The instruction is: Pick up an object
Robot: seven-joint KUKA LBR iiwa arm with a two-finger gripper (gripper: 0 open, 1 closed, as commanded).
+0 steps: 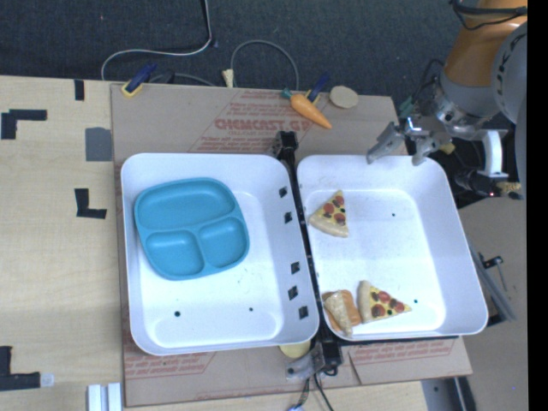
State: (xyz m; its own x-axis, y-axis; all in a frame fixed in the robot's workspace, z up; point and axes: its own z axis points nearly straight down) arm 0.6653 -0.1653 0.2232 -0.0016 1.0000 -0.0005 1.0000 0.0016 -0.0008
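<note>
Tool (401, 142): hangs over the far edge of the right bin, near its far left corner; fingers spread apart, nothing between them.
Arm (479, 50): grey with orange band, reaching in from the right side of the tabletop.
Right bin (454, 229): carries three toy food pieces.
Pizza slice, upper (330, 216): lies near the bin's left wall, in the far half, apart from the tool.
Pizza slice, lower (383, 302): lies by the near edge, just beside the bread piece.
Bread piece (341, 309): at the near left corner of the right bin.
Left bin (214, 324): carries a blue divided plate (191, 227), lying in its far left part.
Toy carrot (308, 110): on the cardboard beyond the bins, by a round tan disc (344, 98).
Progress: nothing lifted yet; every piece rests flat in its place.
Remaining, by my reckoning: choose a piece, descend, close on it, raise it. The upper pizza slice sits nearest the tool.
</note>
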